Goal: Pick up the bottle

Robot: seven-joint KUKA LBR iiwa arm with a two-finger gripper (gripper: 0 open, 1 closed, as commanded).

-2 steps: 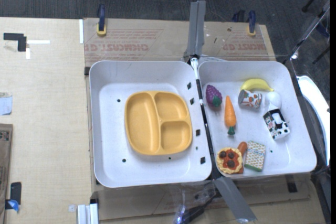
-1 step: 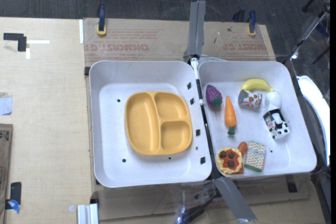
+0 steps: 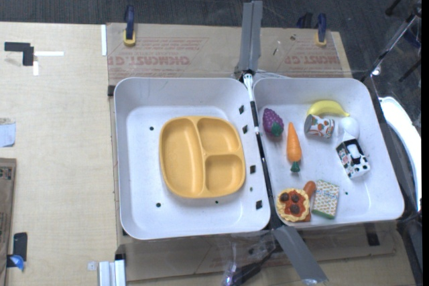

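Camera view: two white bins sit side by side on a sheet of cardboard (image 3: 174, 53). The left bin (image 3: 134, 144) holds a yellow plate (image 3: 202, 157) with three sections, lying flat near the middle.

The right bin (image 3: 375, 201) holds the small things. The bottle (image 3: 353, 159) (white with black patches, like a cow's hide) lies on its side toward the bin's right wall, about halfway down, apart from its neighbours. Just above and left of it a small cup (image 3: 320, 126) lies tipped over, touching a banana (image 3: 326, 108) behind it. A bunch of purple grapes (image 3: 272, 122) sits near the wall between the bins, with a carrot (image 3: 293, 144) just beside it, pointing up the view. At the near edge, a pizza slice (image 3: 293, 205), a sausage (image 3: 309, 188) and a green-edged box (image 3: 326, 199) are huddled together.

Whether the gripper is open or closed, or has hold of anything, cannot be told.
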